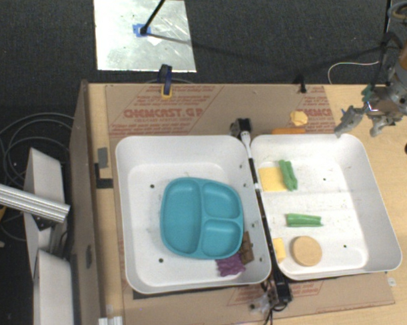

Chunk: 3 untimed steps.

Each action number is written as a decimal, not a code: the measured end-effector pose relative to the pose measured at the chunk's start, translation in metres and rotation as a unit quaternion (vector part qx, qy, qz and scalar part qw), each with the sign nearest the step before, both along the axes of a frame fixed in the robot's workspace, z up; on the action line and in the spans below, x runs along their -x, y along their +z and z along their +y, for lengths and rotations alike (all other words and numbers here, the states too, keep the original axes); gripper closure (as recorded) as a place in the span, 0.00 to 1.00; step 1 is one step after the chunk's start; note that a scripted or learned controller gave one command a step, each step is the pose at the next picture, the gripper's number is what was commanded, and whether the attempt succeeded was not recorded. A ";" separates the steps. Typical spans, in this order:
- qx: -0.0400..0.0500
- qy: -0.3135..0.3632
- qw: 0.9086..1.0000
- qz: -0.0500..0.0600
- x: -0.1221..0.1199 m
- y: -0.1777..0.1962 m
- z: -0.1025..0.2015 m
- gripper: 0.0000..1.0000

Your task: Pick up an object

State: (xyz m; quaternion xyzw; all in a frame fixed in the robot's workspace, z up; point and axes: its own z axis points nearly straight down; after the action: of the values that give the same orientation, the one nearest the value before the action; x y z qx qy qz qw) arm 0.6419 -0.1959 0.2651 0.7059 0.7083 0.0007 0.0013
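Observation:
The right bin holds a yellow block with a green piece leaning on its right side. Below them lie a green bean-like strip, a round tan disc and a small yellow piece. My gripper hangs above the bench just past the right bin's far right corner. It is open, with nothing between its fingers.
The left bin carries a teal divided plate, with a purple scrap and a brown piece at its lower right. A yellow lump and an orange strip lie on the cardboard behind the right bin.

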 end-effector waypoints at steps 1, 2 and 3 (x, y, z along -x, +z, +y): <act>-0.002 0.003 1.000 0.003 -0.027 -0.095 0.055 0.00; -0.002 0.002 1.000 0.006 0.015 -0.179 0.100 0.00; 0.000 0.001 1.000 -0.001 0.010 -0.163 0.097 1.00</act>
State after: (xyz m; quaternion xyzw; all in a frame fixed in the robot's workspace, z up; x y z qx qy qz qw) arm 0.6316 -0.0991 0.1026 0.7049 0.7093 0.0017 0.0019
